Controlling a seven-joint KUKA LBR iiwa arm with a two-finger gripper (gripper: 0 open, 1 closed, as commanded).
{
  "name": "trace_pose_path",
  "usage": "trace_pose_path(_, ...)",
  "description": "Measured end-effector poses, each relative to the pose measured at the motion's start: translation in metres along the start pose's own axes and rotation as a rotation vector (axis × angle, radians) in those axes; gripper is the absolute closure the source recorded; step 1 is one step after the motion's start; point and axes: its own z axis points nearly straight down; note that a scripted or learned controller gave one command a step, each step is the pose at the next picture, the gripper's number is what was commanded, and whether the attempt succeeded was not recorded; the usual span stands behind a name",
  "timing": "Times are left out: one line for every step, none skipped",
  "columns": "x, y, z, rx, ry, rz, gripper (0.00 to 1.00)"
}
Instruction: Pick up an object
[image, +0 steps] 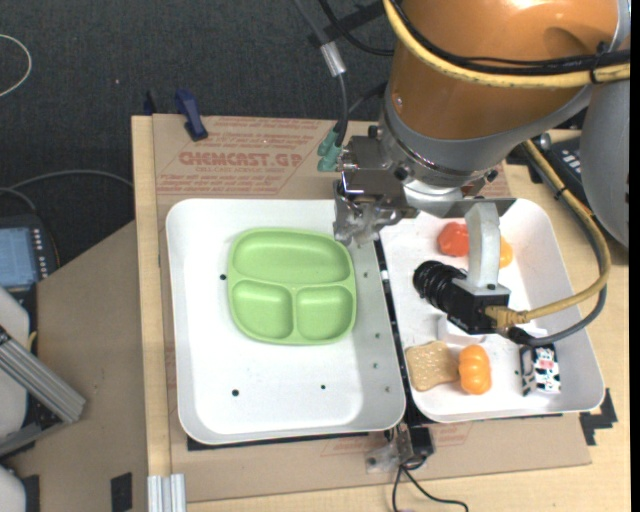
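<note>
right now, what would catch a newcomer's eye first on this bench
The pale green divided plate in the left bin stands out first against the white. Then the arm's orange band looms at the top right, with the gripper at the bins' shared edge. The right bin holds small bright things: an orange fruit, a toast slice, a cow toy.

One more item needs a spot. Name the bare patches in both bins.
Left bin: bare floor on the near side of the green plate, plus a strip on the view's left of it. Right bin is crowded: toast, orange fruit and spotted toy along the near edge, red item at the far end.
</note>
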Motion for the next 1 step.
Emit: trace_pose_path(0.0006, 0.0005, -0.0103, -0.002, 0.000, -0.001, 1.00)
